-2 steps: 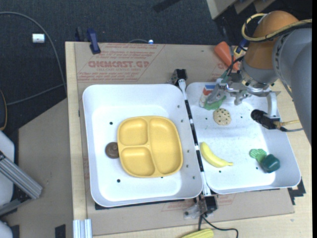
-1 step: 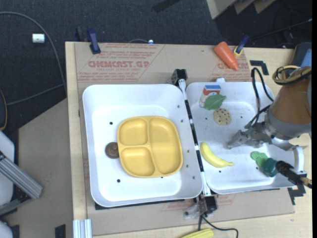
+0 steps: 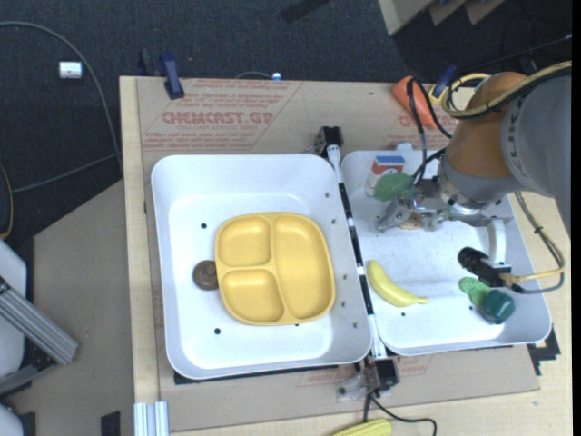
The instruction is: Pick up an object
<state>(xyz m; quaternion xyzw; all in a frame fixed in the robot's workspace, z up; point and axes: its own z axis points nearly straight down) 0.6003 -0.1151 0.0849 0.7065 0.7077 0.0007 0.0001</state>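
Approach step, I reckoned: jaws by green obj (image 3: 392, 186), far left of right bin (image 3: 436, 325); couldn't tell if clenched. Next needed closing, lift.

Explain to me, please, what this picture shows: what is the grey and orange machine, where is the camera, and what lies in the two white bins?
The machine is a robot arm that reaches in from the right; its gripper is over the right bin. The one camera is fixed above the bench and looks down at a slant. The left bin has a yellow divided plate with a brown round thing at its left edge. The right bin has a banana, a dark green toy, a green leaf-like piece and a small white carton. I cannot tell whether the gripper holds anything.
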